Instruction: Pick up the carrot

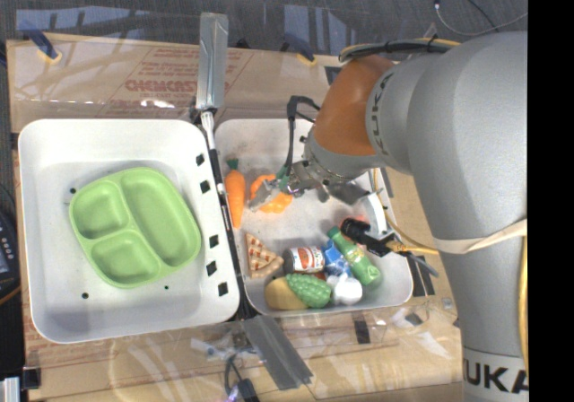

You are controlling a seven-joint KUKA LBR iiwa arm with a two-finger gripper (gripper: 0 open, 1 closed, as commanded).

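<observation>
The carrot (235,196) lay lengthwise against the left wall of the right bin (269,135), apart from the toy food heaped at the near end. The claw (273,194) hung just beside it, over another orange piece (278,203); whether it was open or gripping anything could not be told.

White letters "UKA", the visible part of the maker's name, stand on the arm's grey base (495,380), well below and right of the fingers. Red print on the cardboard (161,77), far up-left of them, is too blurred to read
</observation>
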